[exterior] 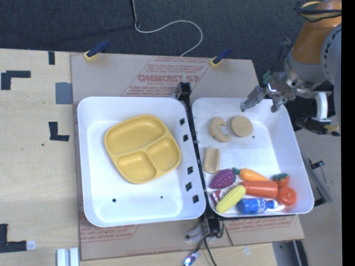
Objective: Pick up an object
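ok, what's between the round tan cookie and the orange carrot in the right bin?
In the camera view, only bare white bin floor lies between the round tan cookie and the orange carrot.

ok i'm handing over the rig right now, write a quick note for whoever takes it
Gripper: jaws look open, nothing between them, hovering over the far right corner of the right bin.
Left bin: yellow divided plate.
Right bin: croissant and round cookie at the far end, nearest the gripper; bread piece by the divider; grapes, carrot, corn, red sausage, tomato and blue bottle bunched at the near end.
Done: nothing picked yet.
Left: grasp and lift one object; the cookie looks the easiest reach.
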Robot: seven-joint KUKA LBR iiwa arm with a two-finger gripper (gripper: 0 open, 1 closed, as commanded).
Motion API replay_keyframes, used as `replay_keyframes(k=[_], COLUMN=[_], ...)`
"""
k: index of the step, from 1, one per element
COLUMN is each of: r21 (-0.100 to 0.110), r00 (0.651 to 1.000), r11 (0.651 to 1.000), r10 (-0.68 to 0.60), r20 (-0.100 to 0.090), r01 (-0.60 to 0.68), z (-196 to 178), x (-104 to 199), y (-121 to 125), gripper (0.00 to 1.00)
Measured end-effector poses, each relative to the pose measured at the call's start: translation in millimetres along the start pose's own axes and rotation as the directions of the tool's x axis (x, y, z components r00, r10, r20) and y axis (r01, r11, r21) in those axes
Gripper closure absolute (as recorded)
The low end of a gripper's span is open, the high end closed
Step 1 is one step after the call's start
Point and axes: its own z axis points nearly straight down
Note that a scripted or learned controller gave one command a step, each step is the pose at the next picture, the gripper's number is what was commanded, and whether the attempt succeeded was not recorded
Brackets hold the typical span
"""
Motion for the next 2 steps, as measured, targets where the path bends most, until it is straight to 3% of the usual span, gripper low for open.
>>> replay_keyframes(k=[1, 2], r21=[-0.011, -0.008], r00=[1.0, 1.0], r11=[1.0, 1.0], r10=[-0.006, -0.009], r20=[0.0, -0.002], r01=[0.006, 0.009], z=[-133, -200], x=[60, 144], y=[-23, -44], gripper=[0.0, 0.0])
